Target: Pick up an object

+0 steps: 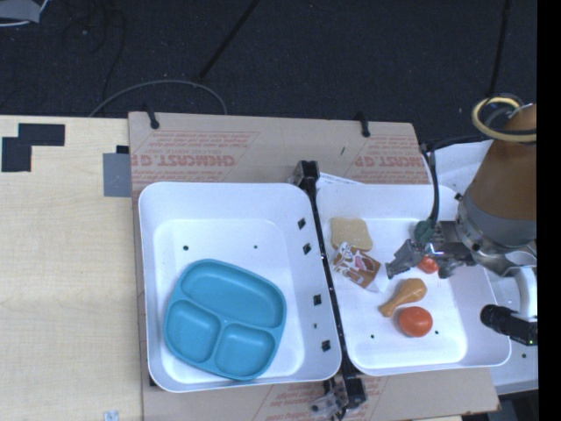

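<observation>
Small red piece [429,267]: a bright red bit, rounded as far as can be seen, lies in the right bin [438,349] near its middle right. It is partly hidden by the grey parts of the gripper [427,257] directly over it. It is too small and too covered to tell its true shape. Whether the gripper is open or closed on it cannot be told from this slanted view.

At the far left is the pale wooden bench [61,279]. On it lies a sheet of brown printed cardboard [263,152], which carries both bins. The left bin [153,235] holds a blue tray [226,318] with three compartments, lying flat and turned at an angle toward the near left corner.

Across the divider, the right bin holds a tan slice [351,232], like a piece of bread, close to the far left corner. Just in front of it and touching it is a crumpled red and white packet [355,267]. To the right of the packet is an orange-tan drumstick [403,295], tilted with its thick end toward the gripper. Near its thick end is a round red tomato [415,321], larger than the small red piece and nearer the front wall.

The arm [508,182] comes in from the right, with its orange band above the grey wrist and the gripper reaching leftward into the bin.
</observation>
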Motion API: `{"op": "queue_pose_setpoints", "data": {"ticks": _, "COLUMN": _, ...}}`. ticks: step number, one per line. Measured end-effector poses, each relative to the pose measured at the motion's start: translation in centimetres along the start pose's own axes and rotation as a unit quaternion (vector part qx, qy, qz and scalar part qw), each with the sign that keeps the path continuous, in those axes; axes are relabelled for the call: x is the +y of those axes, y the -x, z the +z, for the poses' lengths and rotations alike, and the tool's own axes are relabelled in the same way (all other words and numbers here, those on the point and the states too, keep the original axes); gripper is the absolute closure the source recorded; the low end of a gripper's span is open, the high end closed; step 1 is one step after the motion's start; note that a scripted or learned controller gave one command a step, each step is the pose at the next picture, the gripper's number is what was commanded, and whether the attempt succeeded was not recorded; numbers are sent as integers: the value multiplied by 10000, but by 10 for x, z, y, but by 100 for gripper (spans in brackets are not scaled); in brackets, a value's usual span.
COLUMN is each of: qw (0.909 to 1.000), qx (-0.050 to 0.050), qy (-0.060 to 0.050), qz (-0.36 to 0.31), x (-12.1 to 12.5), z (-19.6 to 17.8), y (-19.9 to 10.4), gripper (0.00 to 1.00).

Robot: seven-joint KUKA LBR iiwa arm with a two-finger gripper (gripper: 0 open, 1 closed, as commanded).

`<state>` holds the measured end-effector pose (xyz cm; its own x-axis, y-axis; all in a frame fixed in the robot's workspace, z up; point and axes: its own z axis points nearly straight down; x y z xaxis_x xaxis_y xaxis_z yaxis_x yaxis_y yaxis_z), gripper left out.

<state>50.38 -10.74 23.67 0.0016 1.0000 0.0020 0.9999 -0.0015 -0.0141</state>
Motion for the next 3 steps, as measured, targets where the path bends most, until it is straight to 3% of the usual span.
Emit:
{"op": "queue_pose_setpoints", "data": {"ticks": 1, "qw": 10000, "qx": -10, "qy": 64, "qz": -9, "x": 2, "z": -6, "y": 0, "gripper": 0}}
{"op": "queue_pose_setpoints", "data": {"ticks": 3, "qw": 10000, "qx": 3, "qy": 27, "qz": -7, "x": -10, "z": 118, "y": 2, "gripper": 0}}
